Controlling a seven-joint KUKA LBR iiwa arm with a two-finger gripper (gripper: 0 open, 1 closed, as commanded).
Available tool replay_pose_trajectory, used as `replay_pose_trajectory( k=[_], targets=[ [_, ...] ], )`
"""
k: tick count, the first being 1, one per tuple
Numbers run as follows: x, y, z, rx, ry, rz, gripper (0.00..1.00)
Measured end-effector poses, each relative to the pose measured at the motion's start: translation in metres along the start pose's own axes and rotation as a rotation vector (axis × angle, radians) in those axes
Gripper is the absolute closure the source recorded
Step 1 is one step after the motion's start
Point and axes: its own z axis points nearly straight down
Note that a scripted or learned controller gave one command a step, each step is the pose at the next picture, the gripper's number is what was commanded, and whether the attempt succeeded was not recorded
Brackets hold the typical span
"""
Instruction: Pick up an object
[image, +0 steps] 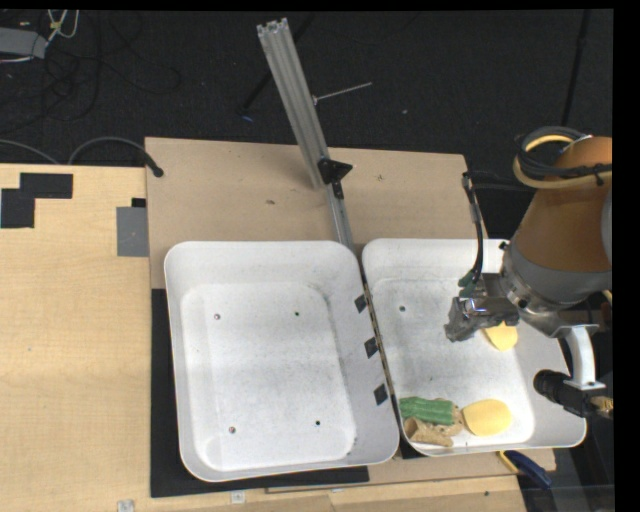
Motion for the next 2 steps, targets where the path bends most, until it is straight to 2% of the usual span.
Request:
replay_pose_trajectory(
  k=[1, 2],
  targets=[
    [0.046, 0.011, 0.014, 0.002, -0.001, 0.001, 1.0],
    [0.086, 0.023, 0.013, -0.003, -0.003, 0.002, 1.0]
  ],
)
